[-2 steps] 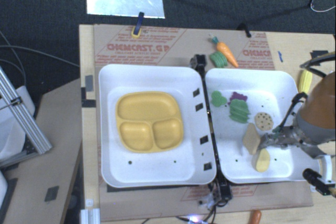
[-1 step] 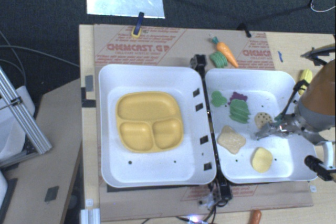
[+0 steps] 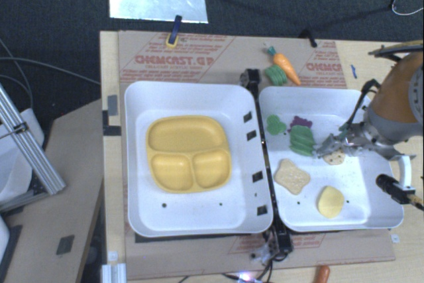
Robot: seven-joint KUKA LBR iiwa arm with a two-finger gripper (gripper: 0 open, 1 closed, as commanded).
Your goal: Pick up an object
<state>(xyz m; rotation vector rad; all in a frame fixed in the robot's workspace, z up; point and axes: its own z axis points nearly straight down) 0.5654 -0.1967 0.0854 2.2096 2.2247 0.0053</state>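
The right bin [image 3: 371, 205] holds several toy foods: a green leafy piece [image 3: 275, 124], a purple piece [image 3: 302, 121], a green block [image 3: 302, 140], a tan cracker [image 3: 292, 176], a yellow round piece [image 3: 330, 201] and a small speckled cookie [image 3: 335, 158]. My gripper [image 3: 329, 145] is low in this bin, just right of the green block and directly above the cookie. I see nothing lifted in it. The grey arm with its orange band [image 3: 397, 93] reaches in from the right.
The left bin [image 3: 139, 209] contains a yellow divided tray [image 3: 189, 152]. On the cardboard behind the bins lie a toy carrot [image 3: 286, 64] with a green piece [image 3: 275, 75] and a blue-yellow tool [image 3: 174, 32]. A black arm part [image 3: 392, 187] overhangs the right bin's near-right corner.
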